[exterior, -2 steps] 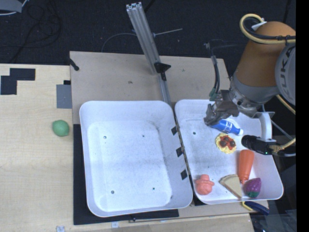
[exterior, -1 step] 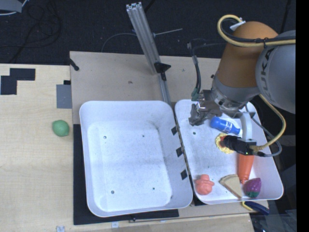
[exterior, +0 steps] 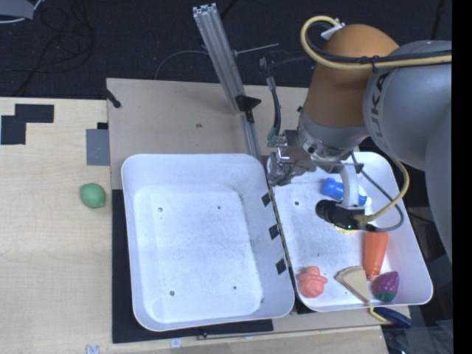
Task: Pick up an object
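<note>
Likely light, stiff and slick, the orange plastic toy carrot [exterior: 375, 251] beside the purple toy [exterior: 386, 284] wants a mid-body pinch; gripper [exterior: 284, 164] state: cannot tell.

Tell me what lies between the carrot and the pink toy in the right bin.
The bread slice, beside the purple toy, in the camera view.

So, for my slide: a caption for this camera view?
KUKA arm's gripper low over right bin holding toy carrot, beside left bin.
</note>
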{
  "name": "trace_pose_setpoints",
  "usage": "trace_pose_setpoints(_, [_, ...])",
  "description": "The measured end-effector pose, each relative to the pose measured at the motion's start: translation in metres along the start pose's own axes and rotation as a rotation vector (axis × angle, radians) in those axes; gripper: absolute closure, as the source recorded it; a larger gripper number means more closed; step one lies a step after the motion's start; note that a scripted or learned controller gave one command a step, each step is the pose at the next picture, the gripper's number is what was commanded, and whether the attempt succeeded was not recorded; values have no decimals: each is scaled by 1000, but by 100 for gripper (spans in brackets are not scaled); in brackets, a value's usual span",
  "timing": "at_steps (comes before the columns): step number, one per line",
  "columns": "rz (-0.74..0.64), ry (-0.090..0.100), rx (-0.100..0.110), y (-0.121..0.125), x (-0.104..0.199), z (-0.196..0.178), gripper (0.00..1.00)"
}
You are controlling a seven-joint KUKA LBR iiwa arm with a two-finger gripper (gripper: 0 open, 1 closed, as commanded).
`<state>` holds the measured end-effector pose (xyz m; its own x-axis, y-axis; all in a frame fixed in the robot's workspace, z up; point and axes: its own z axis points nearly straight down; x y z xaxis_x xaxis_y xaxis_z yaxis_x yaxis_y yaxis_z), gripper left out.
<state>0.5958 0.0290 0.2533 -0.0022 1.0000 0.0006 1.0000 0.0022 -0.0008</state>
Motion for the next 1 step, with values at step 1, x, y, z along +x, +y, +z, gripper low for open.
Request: trace_pose_setpoints(1, [-1,0,1,10,55,15,100])
